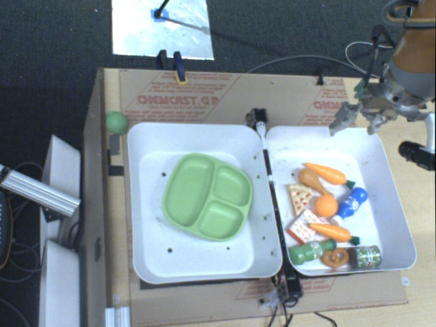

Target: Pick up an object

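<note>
Green divided plate (208,196) fills left bin (146,182).

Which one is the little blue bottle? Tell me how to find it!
Look at the right-hand shallow white bin, the one full of toy food. Along its right side of the pile, just below the upper orange plastic carrot and touching the round orange ball-shaped fruit, lies the small blue plastic bottle. It is the only blue thing there and has a white cap.

Red "CHEMCAST" lettering, partly legible, is printed on the brown bench sheet (178,101) behind the bins.
</note>
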